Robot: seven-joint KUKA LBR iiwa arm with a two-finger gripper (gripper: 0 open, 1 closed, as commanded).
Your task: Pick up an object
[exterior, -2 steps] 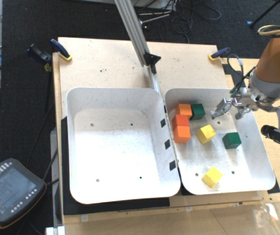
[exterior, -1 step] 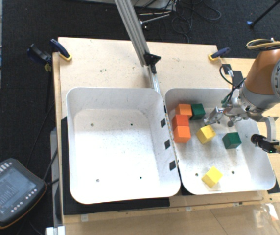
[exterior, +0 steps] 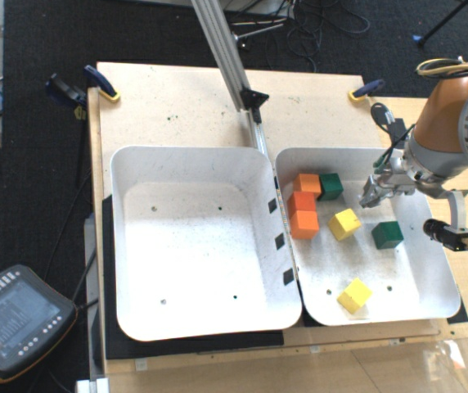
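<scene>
- Across the bench sit two white bins: the left bin [exterior: 193, 244] and the right bin [exterior: 430, 289], which corrals the loose blocks within the arm's reach.
- Reaching from the right, the arm [exterior: 451, 125] hangs its gripper [exterior: 371, 195] above that bin; whether it is clenched or released cannot be told, and no block shows in it.
- Orange blocks [exterior: 303, 213] stand stacked near the divider.
- Green cubes [exterior: 387, 234] and yellow cubes [exterior: 344, 223] lie scattered apart, probably the easier picks.

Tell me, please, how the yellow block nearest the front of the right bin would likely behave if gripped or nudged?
The yellow block looks rigid with flat faces, so it should probably slide rather than roll. It sits apart from the other blocks, so a nudge likely moves it alone. It looks small, probably light.
</scene>
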